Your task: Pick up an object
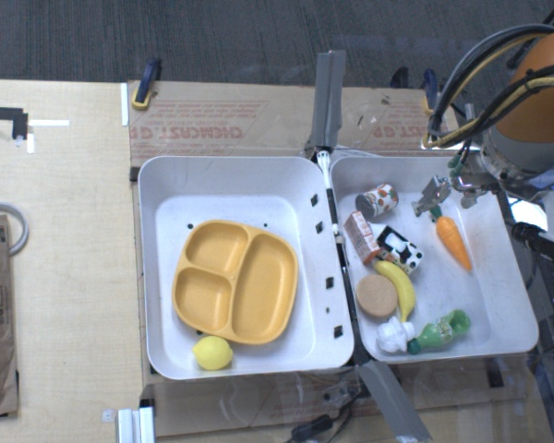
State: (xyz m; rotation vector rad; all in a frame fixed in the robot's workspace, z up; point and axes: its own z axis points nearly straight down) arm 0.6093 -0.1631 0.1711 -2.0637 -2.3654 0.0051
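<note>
Since the task leaves the choice open, the likeliest target is the orange plastic carrot with a green stem end point(453, 242), which lies on the floor of the right-hand white shallow bin point(508, 335), toward its far right part. It sits just beside the pincer point(432, 198), a little to the right of it and nearer the viewer; the two look apart, not touching. Its long axis runs on a slant, stem end at the far left close to the pincer, pointed tip at the near right. The carrot is smooth, tapered and bright against the white floor. Whether the pincer is released or clenched I cannot tell from this view; nothing is seen held in it.

Left of the carrot, well inside the same bin, lie a small printed can point(379, 199), a reddish-brown wrapped box point(360, 236), a black-and-white cow-patterned toy point(402, 247), a yellow banana point(398, 285), a tan round disc point(377, 295) and, nearest, a green bottle-shaped toy with a white end point(425, 332). The left white bin point(157, 247) holds a yellow three-compartment plate point(234, 281) and a yellow lemon point(212, 353).
</note>
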